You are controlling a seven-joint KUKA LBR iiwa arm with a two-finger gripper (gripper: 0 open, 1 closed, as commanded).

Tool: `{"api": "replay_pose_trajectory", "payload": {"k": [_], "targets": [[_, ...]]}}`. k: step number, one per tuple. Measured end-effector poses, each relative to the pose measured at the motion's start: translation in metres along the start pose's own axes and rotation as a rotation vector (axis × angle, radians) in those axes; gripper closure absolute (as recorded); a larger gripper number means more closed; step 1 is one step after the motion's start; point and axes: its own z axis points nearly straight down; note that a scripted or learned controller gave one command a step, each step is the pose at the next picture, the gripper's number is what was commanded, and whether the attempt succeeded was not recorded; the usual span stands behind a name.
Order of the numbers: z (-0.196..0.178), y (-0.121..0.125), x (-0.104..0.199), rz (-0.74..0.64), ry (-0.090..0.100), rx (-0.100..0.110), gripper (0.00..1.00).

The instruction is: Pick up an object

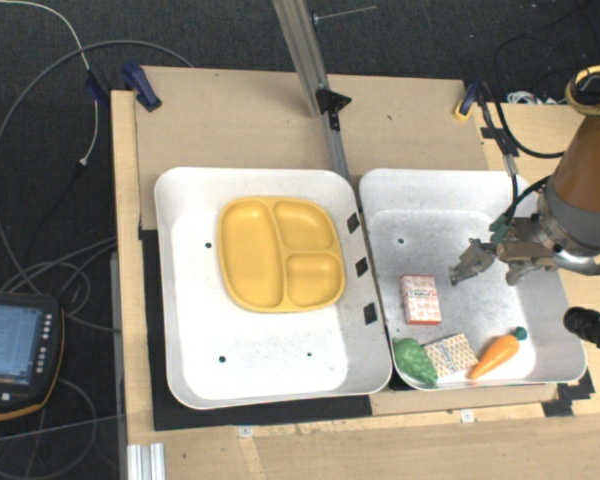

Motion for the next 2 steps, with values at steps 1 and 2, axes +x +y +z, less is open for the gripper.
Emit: {"api": "replay_pose_trajectory", "payload": {"k": [1, 2], "targets": [[0.056, 0.008, 0.005, -0.001, 0.001, 0.002, 0.00], [0.118, 0.008, 0.001, 0.001, 0.001, 0.003, 0.00]]}}
